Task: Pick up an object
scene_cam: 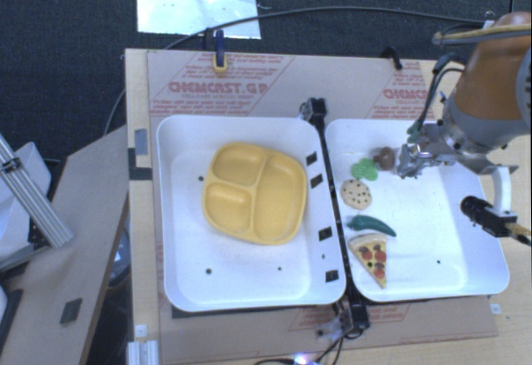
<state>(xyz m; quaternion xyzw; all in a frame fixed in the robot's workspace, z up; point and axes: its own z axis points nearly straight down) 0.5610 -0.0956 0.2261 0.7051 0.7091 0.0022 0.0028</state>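
The right bin point(453, 268) holds several toy foods along its left side: a brown mushroom-like piece point(384, 158), a green leafy piece point(364, 170), a speckled cookie point(357, 194), a dark green pepper point(371, 225) and a pizza slice point(371, 258). My gripper point(409, 164) hangs low over the upper part of this bin, just right of the brown piece. Nothing shows between its fingers.
A yellow divided plate point(253, 191) lies in the left bin point(191, 272). A black divider with clips point(328, 214) runs between the bins. The arm's body point(490, 97) and a black fitting point(489, 216) overhang the right bin's right side. Cables cross the bench's far edge.
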